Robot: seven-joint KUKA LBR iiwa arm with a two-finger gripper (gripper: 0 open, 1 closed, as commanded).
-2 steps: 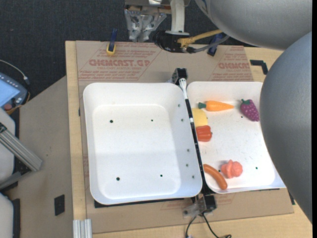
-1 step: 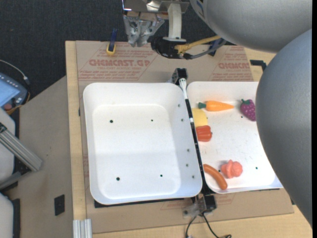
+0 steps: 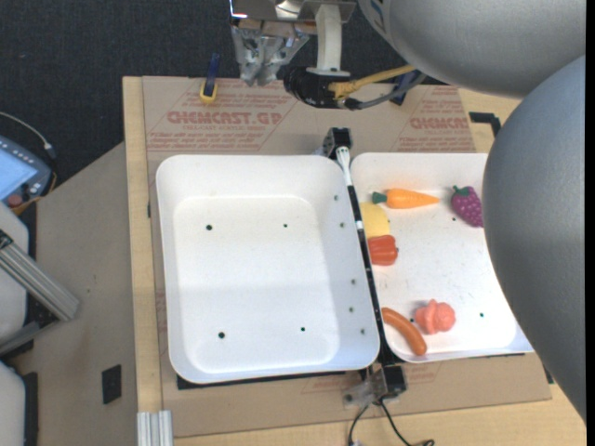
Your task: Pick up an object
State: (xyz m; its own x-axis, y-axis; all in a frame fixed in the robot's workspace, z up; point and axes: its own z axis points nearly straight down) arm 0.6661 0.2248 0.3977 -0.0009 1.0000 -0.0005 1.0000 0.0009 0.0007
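Note:
My gripper [image 3: 260, 63] hangs high at the top of the camera view, above the far edge of the bench and beyond the left bin [image 3: 186, 249]; nothing shows between its fingers. The right bin [image 3: 465, 286] holds an orange carrot [image 3: 405, 198], a purple bunch of grapes [image 3: 468, 205], a yellow piece [image 3: 373, 218] against the left wall, a red pepper [image 3: 382, 249], a pink round toy [image 3: 435, 317] and an orange-red sausage [image 3: 404, 331].
The arm's large grey body [image 3: 530, 156] covers the right side of the right bin. A brown board [image 3: 223, 119] lies under both bins. A small yellow-and-blue clip [image 3: 210, 84] stands at the board's far left edge.

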